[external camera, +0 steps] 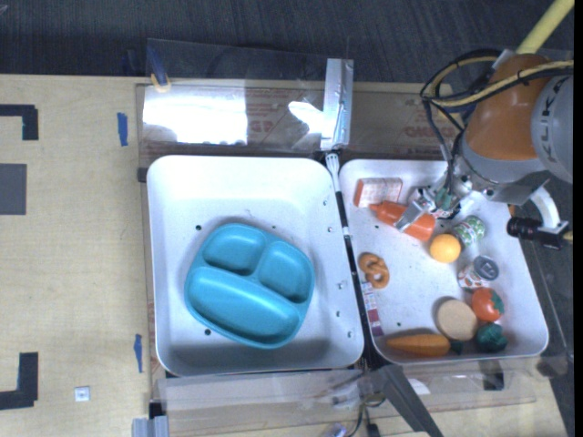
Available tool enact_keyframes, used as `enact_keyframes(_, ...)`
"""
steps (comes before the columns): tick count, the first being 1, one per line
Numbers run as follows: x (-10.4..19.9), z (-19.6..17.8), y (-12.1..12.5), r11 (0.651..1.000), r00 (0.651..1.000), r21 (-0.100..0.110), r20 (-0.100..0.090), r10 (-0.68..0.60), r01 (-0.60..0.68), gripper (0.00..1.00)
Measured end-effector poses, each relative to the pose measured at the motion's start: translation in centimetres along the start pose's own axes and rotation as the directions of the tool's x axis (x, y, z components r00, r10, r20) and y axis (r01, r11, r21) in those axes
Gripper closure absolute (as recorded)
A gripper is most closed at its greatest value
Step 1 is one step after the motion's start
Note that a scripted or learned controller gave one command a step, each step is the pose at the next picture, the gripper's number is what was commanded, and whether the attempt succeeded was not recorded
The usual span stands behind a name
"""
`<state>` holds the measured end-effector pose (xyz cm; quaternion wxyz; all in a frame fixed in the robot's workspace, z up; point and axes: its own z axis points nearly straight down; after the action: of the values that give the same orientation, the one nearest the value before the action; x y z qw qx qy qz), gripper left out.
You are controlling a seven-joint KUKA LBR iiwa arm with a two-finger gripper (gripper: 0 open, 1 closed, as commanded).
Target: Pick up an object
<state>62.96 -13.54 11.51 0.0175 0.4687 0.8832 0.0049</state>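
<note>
the arm reaches in over the table's right edge, its orange band above the far right corner of the right bin, and the gripper is down among the toys near that bin's far edge. whether the jaws are open or closed, or have hold of anything, cannot be told, since the parts there are small and tangled with the clutter. just beside the gripper lie an orange cup-like piece and another orange-red piece, with a small packet toward the bin's far left corner. a yellow ball sits near the bin's middle, close to a green-and-white item toward the right wall. a pretzel lies by the left wall. along the near edge are a carrot, a round tan cookie, a red tomato-like toy and a dark green piece in the near right corner; a small grey-lidded thing lies by the right wall. the left bin carries a blue divided plate toward its near side, well apart from the gripper. a clear plastic panel stands along the table's far edge behind the left bin.
</note>
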Motion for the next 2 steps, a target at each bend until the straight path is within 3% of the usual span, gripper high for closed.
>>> enact_keyframes(1,-0.12,-1.38,0.16,1.000,1.000,-0.004,0.001,0.000,0.000,1.00)
enact_keyframes(2,-0.08,-1.19,0.04,1.000,1.000,-0.001,-0.001,0.001,-0.001,0.00)
